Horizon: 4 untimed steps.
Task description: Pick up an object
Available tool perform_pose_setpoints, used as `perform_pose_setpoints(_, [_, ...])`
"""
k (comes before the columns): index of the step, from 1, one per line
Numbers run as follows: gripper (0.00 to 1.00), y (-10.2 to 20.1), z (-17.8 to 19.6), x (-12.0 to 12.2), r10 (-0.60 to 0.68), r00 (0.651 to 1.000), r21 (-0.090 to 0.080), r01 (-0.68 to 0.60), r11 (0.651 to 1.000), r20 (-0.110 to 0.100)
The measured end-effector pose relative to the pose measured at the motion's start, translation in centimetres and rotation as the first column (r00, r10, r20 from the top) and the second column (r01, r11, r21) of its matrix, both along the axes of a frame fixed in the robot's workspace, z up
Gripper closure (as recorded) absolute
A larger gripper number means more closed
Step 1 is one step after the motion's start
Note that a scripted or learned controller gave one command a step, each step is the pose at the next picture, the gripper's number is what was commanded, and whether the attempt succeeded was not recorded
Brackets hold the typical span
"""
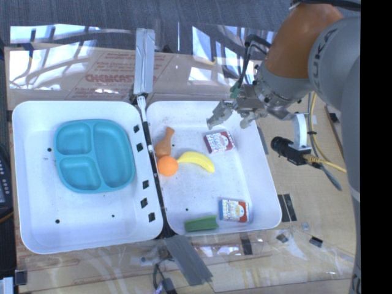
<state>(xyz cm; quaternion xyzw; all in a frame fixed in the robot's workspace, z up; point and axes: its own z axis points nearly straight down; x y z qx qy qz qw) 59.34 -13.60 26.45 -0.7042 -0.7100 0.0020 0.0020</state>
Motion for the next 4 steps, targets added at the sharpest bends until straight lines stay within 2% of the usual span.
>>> perform_pose_setpoints(1, [0.00,-1.0,-16.3,-1.4,-0.046,0.999,0.001,0.046,0.999,0.021])
perform_pose_setpoints(2, [0.00,-3.3,-8.2,-1.9,0.000,1.000,-0.001,0.000,1.000,0.006])
perform_pose_setpoints(3, [0.00,-3.1,-7.8,-1.4,0.131,0.991,-0.001,-0.131,0.991,0.004])
perform_pose_setpoints(4, [0.00,-3.9,-15.5,0.2,0.234,0.972,-0.007,-0.234,0.972,0.019])
